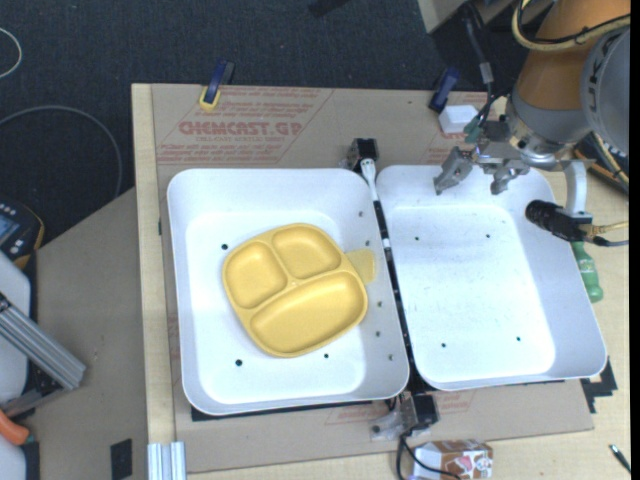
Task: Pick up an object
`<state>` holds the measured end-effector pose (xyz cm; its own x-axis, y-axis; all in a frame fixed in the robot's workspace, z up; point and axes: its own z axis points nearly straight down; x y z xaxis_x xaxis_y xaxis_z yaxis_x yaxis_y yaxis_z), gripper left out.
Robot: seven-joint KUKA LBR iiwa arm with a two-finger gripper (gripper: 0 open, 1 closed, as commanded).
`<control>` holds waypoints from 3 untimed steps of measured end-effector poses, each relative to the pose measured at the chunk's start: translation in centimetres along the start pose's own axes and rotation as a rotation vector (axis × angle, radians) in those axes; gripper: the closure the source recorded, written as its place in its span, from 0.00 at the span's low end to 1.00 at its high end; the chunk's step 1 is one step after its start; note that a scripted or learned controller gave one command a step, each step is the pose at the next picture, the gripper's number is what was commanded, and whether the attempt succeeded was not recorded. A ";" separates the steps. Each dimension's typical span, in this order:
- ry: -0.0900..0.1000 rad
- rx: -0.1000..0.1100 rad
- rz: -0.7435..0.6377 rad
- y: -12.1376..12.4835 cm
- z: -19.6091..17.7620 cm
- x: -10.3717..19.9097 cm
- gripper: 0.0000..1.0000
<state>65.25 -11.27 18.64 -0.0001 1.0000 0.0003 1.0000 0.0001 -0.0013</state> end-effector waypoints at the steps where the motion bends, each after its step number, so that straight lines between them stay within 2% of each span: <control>1: 0.005 -0.017 -0.013 -6.1 -14.1 10.8 0.00; 2: 0.003 -0.003 -0.008 -14.3 -18.6 15.6 0.00; 3: 0.003 -0.007 -0.009 -17.4 -21.9 21.9 0.00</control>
<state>47.84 10.60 40.61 -0.0093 1.0000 0.0033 0.9999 0.0092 0.0061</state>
